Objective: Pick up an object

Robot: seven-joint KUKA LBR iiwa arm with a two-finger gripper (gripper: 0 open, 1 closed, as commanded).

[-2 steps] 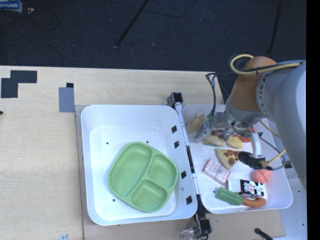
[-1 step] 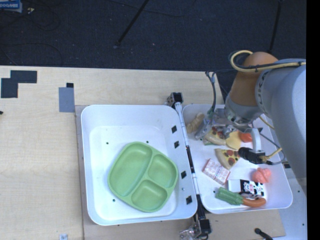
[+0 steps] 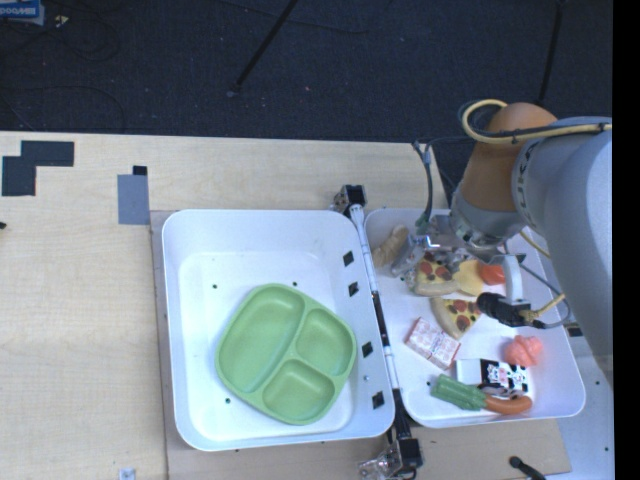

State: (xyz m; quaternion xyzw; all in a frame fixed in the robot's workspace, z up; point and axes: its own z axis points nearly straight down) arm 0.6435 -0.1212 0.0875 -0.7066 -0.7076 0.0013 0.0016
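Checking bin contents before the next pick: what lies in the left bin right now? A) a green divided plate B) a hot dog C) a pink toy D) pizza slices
A: the green divided plate lies inside the left bin, while the small toys sit in the right bin.

From my feed the arm (image 3: 560, 183) covers the right bin's (image 3: 570, 393) far corner and runs off the right edge, its gripper (image 3: 437, 251) is too buried among the toy food (image 3: 447, 273) for me to read the fingers.
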